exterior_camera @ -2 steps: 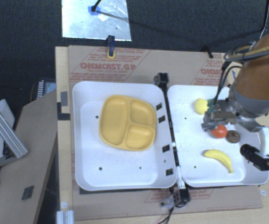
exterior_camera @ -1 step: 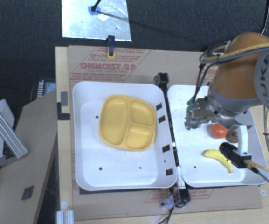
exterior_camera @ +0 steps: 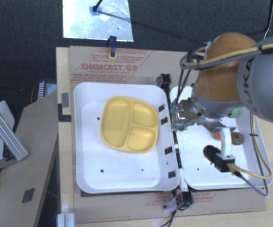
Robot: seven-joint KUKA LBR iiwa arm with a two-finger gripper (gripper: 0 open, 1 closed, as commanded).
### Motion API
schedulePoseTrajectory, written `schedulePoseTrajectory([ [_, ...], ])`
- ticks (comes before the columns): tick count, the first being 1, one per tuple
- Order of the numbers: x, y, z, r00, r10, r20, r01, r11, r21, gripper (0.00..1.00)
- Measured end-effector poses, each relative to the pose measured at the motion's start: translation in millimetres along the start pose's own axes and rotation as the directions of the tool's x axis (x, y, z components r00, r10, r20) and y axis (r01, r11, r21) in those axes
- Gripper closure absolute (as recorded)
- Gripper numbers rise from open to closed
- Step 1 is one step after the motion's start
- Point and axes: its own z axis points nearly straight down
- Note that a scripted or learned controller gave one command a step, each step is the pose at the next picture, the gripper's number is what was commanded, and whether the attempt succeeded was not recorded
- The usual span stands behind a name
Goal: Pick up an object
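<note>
Since the arm's wrist [exterior_camera: 207, 112] covers most of the right bin [exterior_camera: 207, 174], you cannot tell how the gripper stands — it's hidden underneath. Small objects [exterior_camera: 231, 137] lie just beside the wrist near that bin's right side, partly hidden. Your likely risk is a blind grab that closes on nothing, or a bump against the divider clips [exterior_camera: 167, 122]. Farther left, the yellow divided plate [exterior_camera: 128, 123] sits in the left bin [exterior_camera: 86, 174] with open floor around it.

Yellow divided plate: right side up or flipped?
Right side up: the yellow divided plate shows three recessed compartments facing up in the left bin.
</note>
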Motion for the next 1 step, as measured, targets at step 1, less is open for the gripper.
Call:
schedulePoseTrajectory([
  [1, 54.7, 0.3, 4.5, 1.0, 0.0, 0.0, 0.0, 1.0, 0.001, 1.0],
])
